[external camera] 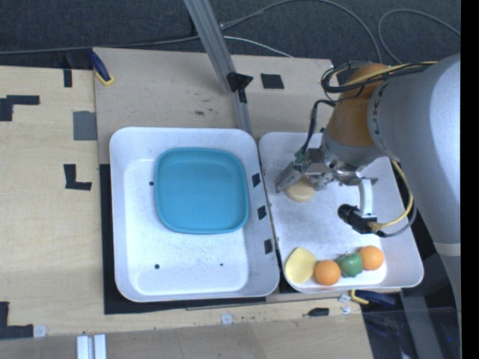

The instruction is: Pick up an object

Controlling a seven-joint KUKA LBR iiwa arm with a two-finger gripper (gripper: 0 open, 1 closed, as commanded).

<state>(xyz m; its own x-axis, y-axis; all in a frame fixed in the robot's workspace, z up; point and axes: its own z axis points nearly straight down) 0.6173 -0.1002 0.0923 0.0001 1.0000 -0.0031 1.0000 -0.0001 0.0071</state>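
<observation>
In the right bin (333, 223), my gripper (299, 179) hangs low over the upper left part, close to the divider. A small cream, rounded object (301, 193) lies right under the gripper's tip, touching or nearly touching it. Whether it is held is unclear, since the wrist hides the contact. Along the bin's front edge sit a yellow piece (299, 265), an orange ball (327, 273), a green piece (349, 264) and a second orange ball (371, 258).
The left bin (135, 260) holds a blue square plate (202, 189). A grey metal pole (217, 43) slants down from the top to the bins' divider. The arm's grey body (426, 140) and cables cover the right bin's right side.
</observation>
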